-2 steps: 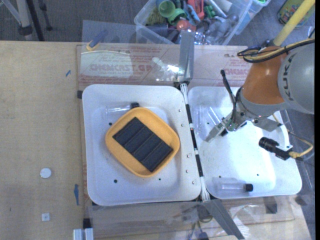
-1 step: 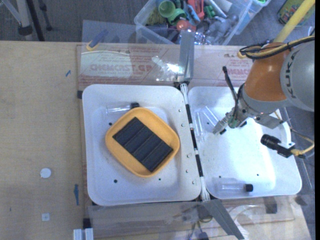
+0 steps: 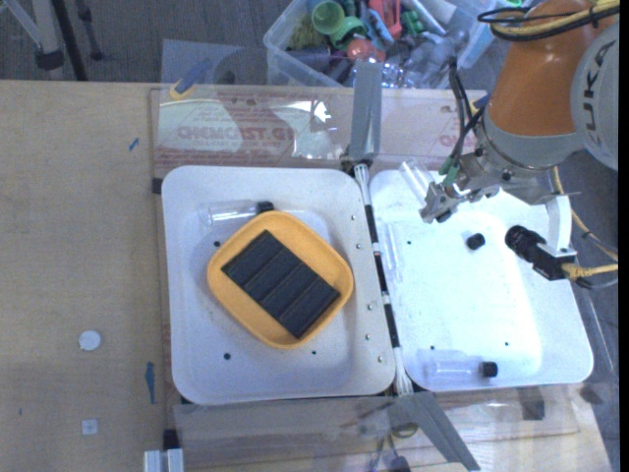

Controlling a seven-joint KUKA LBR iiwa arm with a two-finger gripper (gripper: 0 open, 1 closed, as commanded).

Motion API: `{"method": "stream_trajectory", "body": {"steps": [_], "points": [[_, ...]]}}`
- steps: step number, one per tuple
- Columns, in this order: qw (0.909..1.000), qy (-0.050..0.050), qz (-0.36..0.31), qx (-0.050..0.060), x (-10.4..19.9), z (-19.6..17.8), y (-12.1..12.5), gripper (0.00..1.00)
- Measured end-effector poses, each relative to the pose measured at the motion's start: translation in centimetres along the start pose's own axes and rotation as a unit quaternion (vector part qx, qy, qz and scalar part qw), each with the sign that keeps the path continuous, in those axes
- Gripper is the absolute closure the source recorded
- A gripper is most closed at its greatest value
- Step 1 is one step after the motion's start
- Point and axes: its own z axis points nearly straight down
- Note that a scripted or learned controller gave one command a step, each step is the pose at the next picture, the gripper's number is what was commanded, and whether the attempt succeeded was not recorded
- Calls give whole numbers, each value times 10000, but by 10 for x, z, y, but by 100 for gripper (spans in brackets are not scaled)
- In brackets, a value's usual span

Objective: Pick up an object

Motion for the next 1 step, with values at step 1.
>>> {"method": "stream_trajectory", "body": {"steps": [1], "points": [[9979, -3, 646, 3, -22, 6, 71, 100]]}}
